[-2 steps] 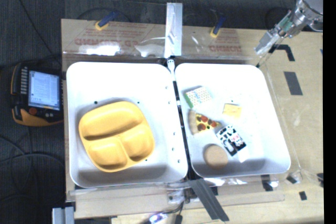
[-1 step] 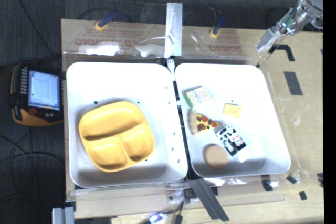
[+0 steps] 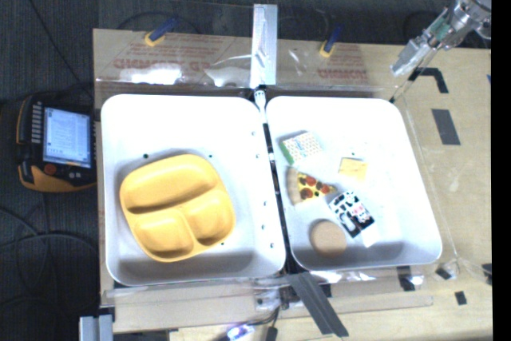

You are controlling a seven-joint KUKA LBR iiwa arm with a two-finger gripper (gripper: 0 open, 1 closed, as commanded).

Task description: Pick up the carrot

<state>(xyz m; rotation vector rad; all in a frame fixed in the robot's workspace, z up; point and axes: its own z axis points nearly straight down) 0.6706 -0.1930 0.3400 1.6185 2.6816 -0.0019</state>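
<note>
My gripper (image 3: 405, 62) hangs at the upper right, above the bench and outside the far right corner of the right bin (image 3: 411, 172); nothing shows in it. Small toy items lie in that bin. A green-and-white patterned box (image 3: 302, 146) is near its left wall. A pale yellow wedge (image 3: 352, 167) lies to the right of the box. Below them are a pizza slice (image 3: 311, 188), a black-and-white cow-patterned piece (image 3: 352, 213) and a round tan cookie (image 3: 326, 236). All lie well below and left of the gripper.
The left bin (image 3: 120, 116) holds a yellow divided plate (image 3: 176, 206). A handheld controller with a lit screen (image 3: 60, 141) sits left of the bench. Clamps and a clear plastic sheet (image 3: 231, 68) lie along the far edge.
</note>
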